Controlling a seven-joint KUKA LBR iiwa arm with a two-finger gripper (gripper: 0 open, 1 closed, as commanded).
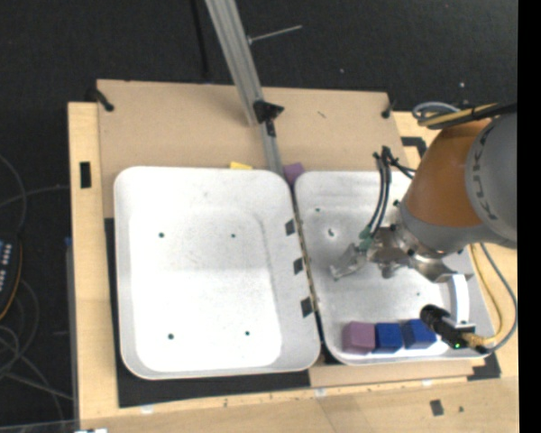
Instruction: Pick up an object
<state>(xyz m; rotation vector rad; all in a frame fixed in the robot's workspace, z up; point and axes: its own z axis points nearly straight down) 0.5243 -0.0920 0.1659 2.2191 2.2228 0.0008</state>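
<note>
Worktop [189,124] of pale tan board sitting over dark floor, carrying two shallow white bins side by side. Left bin [207,269] lying near the middle, right bin [343,197] touching it along a seam set with small dark clips. Yellow scrap [241,165] peeking out just behind the left bin's far rim, purple block [294,172] resting just behind the seam between the bins. Slanted grey metal post [239,52] rising from the far side.

My arm [487,197] is a thick grey cylinder banded in orange, trailing dark cables (one green-tipped) toward my small metallic gripper [347,264].
</note>
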